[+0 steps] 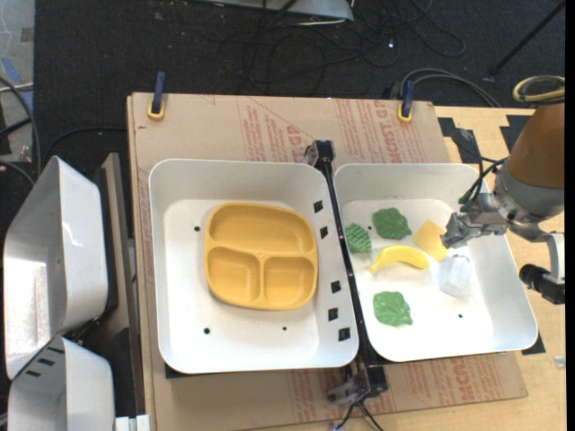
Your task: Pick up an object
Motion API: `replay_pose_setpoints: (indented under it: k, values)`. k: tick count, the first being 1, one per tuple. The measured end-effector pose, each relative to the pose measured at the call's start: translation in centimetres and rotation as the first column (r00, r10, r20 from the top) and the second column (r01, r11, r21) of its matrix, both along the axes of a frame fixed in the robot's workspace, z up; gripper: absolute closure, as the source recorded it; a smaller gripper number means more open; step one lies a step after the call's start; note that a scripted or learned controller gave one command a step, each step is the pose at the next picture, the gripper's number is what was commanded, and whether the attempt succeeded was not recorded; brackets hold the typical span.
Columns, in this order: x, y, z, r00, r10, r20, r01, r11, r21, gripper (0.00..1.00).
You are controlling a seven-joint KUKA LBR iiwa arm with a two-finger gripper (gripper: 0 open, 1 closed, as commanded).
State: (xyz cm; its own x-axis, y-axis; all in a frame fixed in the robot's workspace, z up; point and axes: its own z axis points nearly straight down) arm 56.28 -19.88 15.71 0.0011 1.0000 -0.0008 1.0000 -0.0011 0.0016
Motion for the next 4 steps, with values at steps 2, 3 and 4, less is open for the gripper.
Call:
replay_pose_setpoints:
  k: [2,3,4]
  values:
    - [-0.5,0.2,7.9,1.0,0.004,0.002,-0.004,1.0,-0.001,1.0]
    - [1.0,4.9,8.7,1.0,0.009,0.001,-0.009,1.0,0.002,1.0]
    - [2.4,10.5,7.5,1.0,0.01,-0.002,-0.01,1.0,0.003,1.0]
